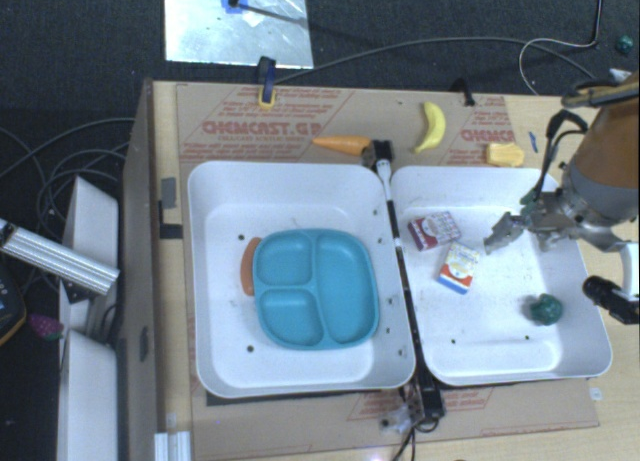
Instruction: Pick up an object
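While the gripper (520,226) is hovering over the right bin (500,354) with fingers apart and nothing between them, the small carton (458,269) is lying unpicked just beside it.

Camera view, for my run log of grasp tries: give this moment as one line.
gripper: over right bin, holding nothing | nearest: small carton | also there: red packet, green object | left bin: blue tray
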`<state>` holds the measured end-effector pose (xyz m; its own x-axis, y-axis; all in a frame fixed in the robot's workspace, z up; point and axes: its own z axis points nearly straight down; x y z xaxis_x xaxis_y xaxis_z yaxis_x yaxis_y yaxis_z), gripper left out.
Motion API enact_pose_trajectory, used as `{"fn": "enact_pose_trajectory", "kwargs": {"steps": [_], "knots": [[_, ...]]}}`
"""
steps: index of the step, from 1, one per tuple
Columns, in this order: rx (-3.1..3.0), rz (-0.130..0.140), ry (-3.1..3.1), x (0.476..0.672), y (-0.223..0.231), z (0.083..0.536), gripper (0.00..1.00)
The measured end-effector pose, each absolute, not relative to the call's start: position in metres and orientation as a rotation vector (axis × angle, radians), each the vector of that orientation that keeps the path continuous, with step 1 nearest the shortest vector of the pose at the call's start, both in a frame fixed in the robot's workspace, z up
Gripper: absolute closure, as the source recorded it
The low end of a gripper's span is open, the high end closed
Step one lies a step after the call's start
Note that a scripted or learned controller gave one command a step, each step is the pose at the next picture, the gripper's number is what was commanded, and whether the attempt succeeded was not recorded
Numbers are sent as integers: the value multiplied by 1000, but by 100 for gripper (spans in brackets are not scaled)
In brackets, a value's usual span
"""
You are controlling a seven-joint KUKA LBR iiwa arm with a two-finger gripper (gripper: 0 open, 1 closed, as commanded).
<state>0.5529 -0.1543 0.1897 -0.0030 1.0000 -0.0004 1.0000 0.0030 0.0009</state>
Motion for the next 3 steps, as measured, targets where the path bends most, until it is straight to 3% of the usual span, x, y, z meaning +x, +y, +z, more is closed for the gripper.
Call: {"fn": "enact_pose_trajectory", "kwargs": {"steps": [1,2,3], "knots": [[2217,0,2227,575,-123,130,0],[2218,0,2226,566,-86,84,0],[2216,2,2225,567,-87,94,100]]}}
